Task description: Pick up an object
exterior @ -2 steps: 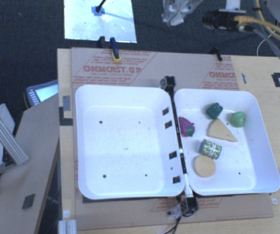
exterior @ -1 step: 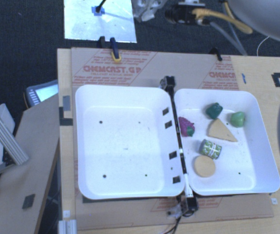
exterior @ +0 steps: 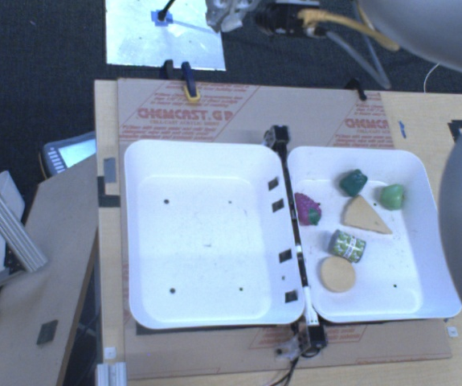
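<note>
The right bin [exterior: 423, 296] holds several small items. A purple grape bunch [exterior: 307, 208] lies at its left wall. A dark green piece [exterior: 353, 182] and a light green piece [exterior: 392, 196] sit near the back. A tan wedge [exterior: 365, 215] lies between them and a small green-labelled can [exterior: 347, 246]. A round tan disc [exterior: 337, 274] is nearest the front. My gripper [exterior: 229, 10] hangs high at the top of the view, beyond the bench's far edge and well away from both bins, with nothing visibly in it.
The left bin [exterior: 142, 296] stands beside the right one, joined along a hinged middle divider [exterior: 288, 215]. A yellow clamp [exterior: 190, 87] sits at the board's far edge. The grey arm [exterior: 439, 14] fills the top right and right side. Cables [exterior: 351, 26] trail behind the gripper.
</note>
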Tool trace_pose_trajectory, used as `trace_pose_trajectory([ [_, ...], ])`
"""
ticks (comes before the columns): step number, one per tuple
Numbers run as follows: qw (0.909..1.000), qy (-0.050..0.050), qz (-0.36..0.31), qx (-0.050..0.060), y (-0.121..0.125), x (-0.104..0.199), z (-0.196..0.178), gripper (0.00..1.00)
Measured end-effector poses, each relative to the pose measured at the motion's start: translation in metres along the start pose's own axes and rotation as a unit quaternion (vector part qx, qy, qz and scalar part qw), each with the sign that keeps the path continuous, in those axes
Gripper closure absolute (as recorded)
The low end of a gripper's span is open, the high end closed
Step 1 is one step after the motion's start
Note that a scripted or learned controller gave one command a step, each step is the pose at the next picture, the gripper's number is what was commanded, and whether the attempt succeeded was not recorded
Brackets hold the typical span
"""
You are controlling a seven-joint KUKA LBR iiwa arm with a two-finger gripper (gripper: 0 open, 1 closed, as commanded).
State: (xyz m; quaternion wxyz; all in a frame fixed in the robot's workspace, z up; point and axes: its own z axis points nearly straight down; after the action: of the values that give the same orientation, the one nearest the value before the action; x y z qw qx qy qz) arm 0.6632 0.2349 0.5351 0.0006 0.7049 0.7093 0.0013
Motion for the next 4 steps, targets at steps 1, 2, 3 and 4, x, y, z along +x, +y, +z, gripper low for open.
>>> trace_pose_trajectory([
  [1,1.0,0.0,0.0,0.0,0.0051,-0.0007,0.0,1.0],
  [2,1.0,0.0,0.0,0.0,0.0049,-0.0004,0.0,1.0],
  [3,1.0,0.0,0.0,0.0,0.0049,-0.0004,0.0,1.0],
  [4,1.0,0.0,0.0,0.0,0.0049,-0.0004,0.0,1.0],
])
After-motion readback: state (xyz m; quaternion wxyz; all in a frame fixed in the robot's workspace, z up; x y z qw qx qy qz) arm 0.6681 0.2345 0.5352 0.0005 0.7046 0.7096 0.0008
